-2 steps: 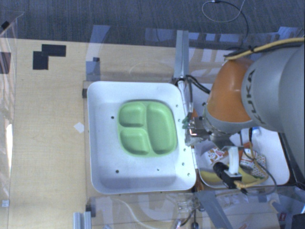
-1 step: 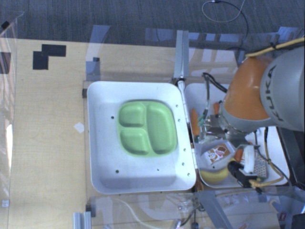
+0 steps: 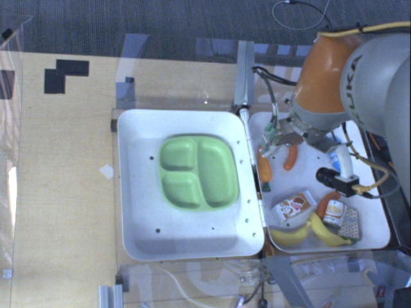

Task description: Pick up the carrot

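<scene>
The carrot [image 3: 263, 168] is orange with a dark green end. It lies along the left wall of the right bin [image 3: 383, 235], pointing toward the front. My gripper [image 3: 275, 137] hangs low over the back left of that bin, just above and slightly right of the carrot's upper end. Nothing shows between its tips. The arm's orange band sits above it, and the arm hides the back right of the bin.
A small red-orange sausage-like piece [image 3: 291, 157] lies right of the carrot. Two bananas [image 3: 290, 237] rest at the bin's front beside a snack packet [image 3: 294, 207], a can [image 3: 332, 211] and a white-blue bottle [image 3: 340, 158]. The left bin [image 3: 138, 191] holds a green divided plate [image 3: 225, 191].
</scene>
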`<state>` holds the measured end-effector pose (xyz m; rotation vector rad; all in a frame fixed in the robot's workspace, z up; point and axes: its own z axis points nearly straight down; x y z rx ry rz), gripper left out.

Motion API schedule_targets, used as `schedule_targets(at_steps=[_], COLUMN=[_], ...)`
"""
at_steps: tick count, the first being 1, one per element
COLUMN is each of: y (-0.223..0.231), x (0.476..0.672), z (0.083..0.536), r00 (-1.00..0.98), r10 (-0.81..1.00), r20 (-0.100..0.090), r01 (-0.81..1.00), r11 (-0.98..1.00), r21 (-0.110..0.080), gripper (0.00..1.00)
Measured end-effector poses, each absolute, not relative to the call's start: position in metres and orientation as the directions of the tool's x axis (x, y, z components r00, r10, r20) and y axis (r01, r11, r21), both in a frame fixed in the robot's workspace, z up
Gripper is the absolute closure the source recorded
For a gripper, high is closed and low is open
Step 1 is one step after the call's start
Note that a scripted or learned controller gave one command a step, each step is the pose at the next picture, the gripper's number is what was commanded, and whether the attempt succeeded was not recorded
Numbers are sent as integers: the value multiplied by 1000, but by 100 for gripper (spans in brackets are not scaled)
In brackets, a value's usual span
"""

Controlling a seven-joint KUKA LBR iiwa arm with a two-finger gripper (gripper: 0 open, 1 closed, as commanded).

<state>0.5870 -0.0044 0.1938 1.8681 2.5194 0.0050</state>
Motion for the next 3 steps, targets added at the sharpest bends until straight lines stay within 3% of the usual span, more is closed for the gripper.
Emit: schedule_targets(at_steps=[1,2,3], y=[27,81,101], x=[615,647,670], z=[185,213,213], r00=[-570,-366,-318], r10=[822,930,948], r20=[-3,-2,-2], r01=[822,930,948], r11=[570,366,318], r21=[5,8,8], gripper=[100,100,100])
